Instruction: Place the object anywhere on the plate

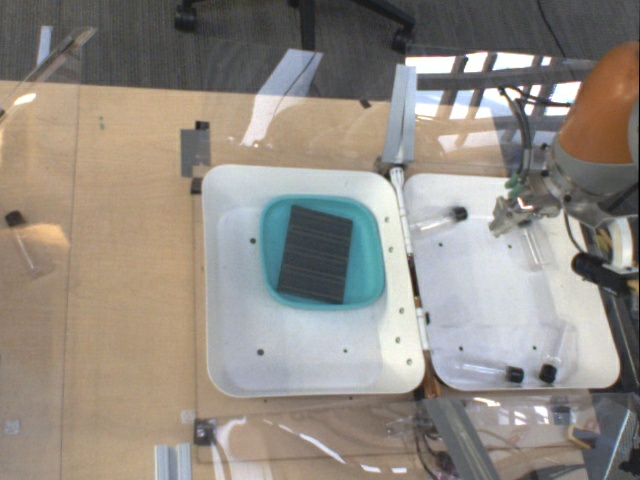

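Teal and rounded, the square plastic plate lies in the left white bin, and the dark ribbed rectangular block rests flat on it. Over the right white bin's far side hangs the claw; its finger state I cannot tell, and nothing shows between them.

Teal plate in the left white bin, dark ribbed block lying flat on it, gripper over the right bin, 3 clear tubes there.
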You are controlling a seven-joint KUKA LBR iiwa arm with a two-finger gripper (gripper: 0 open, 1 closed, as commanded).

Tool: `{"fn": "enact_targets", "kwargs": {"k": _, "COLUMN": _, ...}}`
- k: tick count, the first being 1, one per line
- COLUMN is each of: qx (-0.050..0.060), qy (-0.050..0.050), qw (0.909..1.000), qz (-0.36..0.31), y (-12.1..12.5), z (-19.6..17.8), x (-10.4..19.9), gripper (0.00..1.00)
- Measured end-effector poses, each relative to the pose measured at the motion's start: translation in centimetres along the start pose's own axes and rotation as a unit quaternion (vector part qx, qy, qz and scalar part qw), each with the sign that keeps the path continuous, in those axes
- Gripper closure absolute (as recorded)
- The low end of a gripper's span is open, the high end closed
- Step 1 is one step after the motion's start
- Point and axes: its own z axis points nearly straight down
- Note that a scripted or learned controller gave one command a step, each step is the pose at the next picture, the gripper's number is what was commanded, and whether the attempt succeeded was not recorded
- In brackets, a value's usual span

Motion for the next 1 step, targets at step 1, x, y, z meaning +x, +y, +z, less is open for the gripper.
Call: {"fn": "enact_targets", "kwargs": {"k": 1, "qx": 0.000, "qy": 0.000, "qw": 1.0000, "qz": 0.000, "y": 0.00, "z": 0.01, "x": 0.00, "gripper": 0.00}}
